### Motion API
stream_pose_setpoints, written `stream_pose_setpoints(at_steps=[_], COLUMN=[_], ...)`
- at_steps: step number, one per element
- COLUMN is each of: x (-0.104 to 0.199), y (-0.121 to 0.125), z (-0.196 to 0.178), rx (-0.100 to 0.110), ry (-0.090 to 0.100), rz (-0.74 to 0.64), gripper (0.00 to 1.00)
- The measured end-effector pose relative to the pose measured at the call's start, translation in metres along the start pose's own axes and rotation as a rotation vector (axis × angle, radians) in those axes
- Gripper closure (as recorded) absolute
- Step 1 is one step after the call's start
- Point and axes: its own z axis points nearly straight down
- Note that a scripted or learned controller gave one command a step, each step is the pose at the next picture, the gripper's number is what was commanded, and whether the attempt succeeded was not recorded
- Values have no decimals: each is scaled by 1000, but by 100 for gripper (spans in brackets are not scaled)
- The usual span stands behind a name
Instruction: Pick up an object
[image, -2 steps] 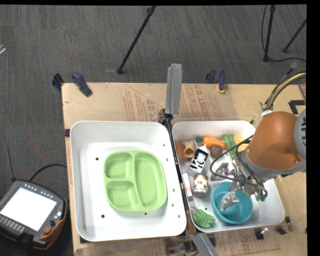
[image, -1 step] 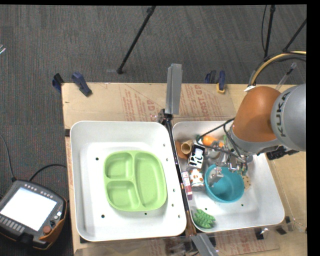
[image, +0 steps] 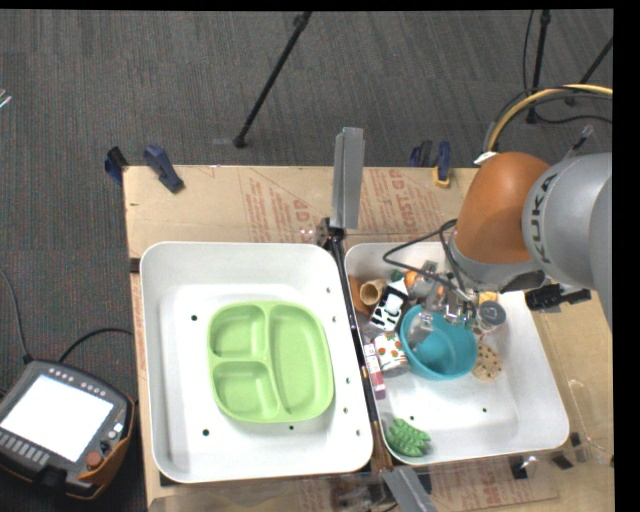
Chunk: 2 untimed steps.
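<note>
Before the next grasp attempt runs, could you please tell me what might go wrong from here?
1. The tool sits at the teal bowl rim, so it may slip off the curved edge.
2. A box and other small items crowd the bowl, so they could get knocked or snagged.

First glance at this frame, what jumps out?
The light green plastic divided plate lies alone in the left white bin. The grey arm with its orange band reaches over the right white bin, its tool just above a teal plastic bowl amid small clutter. A small green leafy toy lies apart near that bin's front edge.
</note>
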Motion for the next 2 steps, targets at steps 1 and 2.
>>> stream_pose_setpoints(at_steps=[1,2], x=[14,-18], y=[-51,4], z=[6,3], rx=[-20,-9], ry=[20,11], rz=[63,28], gripper=[0,0])
